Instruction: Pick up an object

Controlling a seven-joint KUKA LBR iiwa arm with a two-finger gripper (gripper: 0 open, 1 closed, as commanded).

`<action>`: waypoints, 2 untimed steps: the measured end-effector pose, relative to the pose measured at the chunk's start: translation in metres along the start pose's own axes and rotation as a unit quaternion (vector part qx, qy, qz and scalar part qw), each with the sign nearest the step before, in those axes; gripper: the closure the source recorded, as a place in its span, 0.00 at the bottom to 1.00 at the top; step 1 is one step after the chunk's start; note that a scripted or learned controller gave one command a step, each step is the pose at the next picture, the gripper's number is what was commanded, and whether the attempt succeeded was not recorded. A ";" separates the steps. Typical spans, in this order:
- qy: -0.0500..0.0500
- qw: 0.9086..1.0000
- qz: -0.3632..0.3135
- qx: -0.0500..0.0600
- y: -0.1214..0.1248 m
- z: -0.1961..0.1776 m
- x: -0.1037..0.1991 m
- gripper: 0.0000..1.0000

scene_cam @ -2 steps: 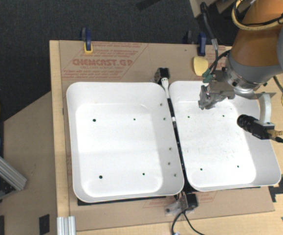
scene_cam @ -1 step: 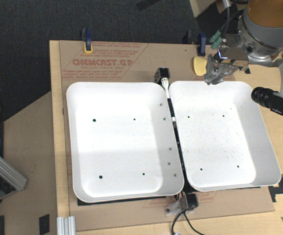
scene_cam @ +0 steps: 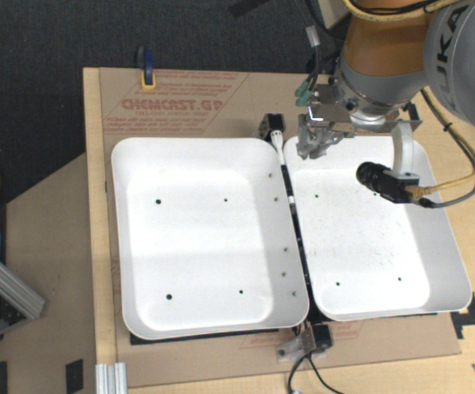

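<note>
So if you were checking progress here: the gripper point(scene_cam: 312, 142) sat low over the upper-left corner of the right bin point(scene_cam: 434, 290), near the divider. I honestly couldn't tell whether it was open or closed, and I couldn't spot an object anywhere; the left bin point(scene_cam: 130, 220) showed just bare white floor. I'd say nothing looked picked up yet.

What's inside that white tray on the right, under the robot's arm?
The right tray shows bare white floor with a few small dark dots. The end effector hangs over its far corner, with a black cylinder beside it. The floor beneath them is covered, so anything there can't be seen.
</note>
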State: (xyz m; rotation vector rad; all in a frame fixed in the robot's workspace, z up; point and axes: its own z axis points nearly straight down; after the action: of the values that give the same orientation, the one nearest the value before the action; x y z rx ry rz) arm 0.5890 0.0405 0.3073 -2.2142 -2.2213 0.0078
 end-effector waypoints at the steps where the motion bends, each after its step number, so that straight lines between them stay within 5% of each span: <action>1: 0.000 1.000 0.002 -0.002 -0.016 -0.008 -0.002 1.00; 2: 0.000 1.000 0.002 -0.002 -0.033 -0.022 -0.014 1.00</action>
State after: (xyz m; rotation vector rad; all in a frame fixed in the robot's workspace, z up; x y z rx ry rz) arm 0.5564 0.0263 0.3293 -2.2208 -2.2194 0.0020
